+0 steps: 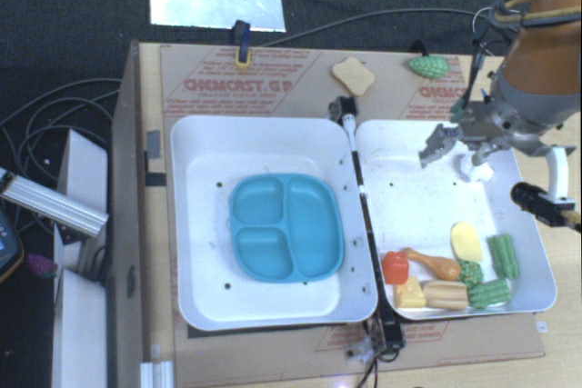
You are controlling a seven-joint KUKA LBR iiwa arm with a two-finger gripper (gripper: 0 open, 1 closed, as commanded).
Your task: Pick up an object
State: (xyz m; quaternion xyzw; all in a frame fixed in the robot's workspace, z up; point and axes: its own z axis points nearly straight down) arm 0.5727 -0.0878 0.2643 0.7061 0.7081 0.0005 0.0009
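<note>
My gripper hangs over the far part of the right bin, open, with nothing between its fingers. Several toy foods lie apart from it, clustered at the bin's near right corner: a yellow lemon, a ridged green piece, a second green piece, a broccoli floret, an orange carrot, a red pepper, a yellow cheese wedge and a tan bread roll.
A blue divided plate lies in the left bin. Behind the bins, on the cardboard, sit a toast slice, a green toy and a yellow clamp. A ridge separates the bins.
</note>
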